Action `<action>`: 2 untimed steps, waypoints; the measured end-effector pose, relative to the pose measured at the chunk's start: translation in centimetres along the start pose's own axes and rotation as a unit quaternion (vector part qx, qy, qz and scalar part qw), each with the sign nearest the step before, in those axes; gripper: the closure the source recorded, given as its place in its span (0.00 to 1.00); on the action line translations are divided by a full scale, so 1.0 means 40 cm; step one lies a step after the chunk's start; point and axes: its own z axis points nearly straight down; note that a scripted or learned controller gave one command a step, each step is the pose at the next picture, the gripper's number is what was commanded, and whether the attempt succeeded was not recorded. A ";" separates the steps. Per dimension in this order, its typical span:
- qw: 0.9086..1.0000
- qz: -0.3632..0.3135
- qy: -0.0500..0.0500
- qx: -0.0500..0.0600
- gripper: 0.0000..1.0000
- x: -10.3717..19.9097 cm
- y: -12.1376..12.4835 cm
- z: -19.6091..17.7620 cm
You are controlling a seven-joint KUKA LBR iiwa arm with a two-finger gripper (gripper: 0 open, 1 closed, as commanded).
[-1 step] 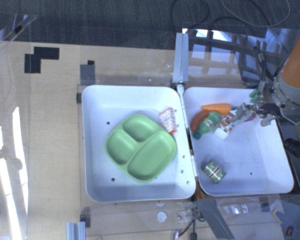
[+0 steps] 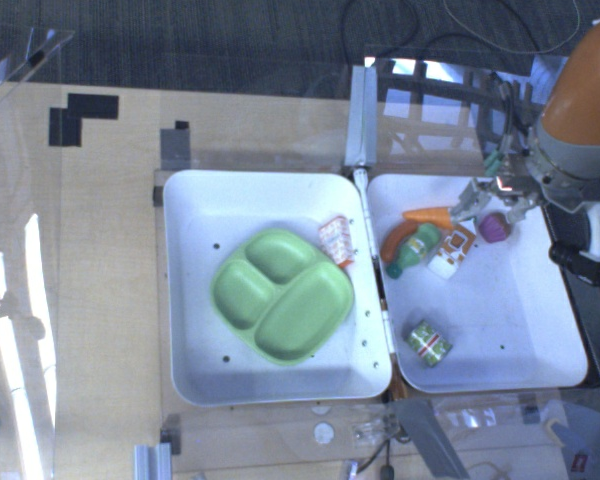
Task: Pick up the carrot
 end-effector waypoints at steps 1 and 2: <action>0.998 -0.059 0.000 0.000 0.00 -0.027 0.174 0.144; 1.000 0.004 0.000 -0.002 0.00 -0.027 0.160 0.351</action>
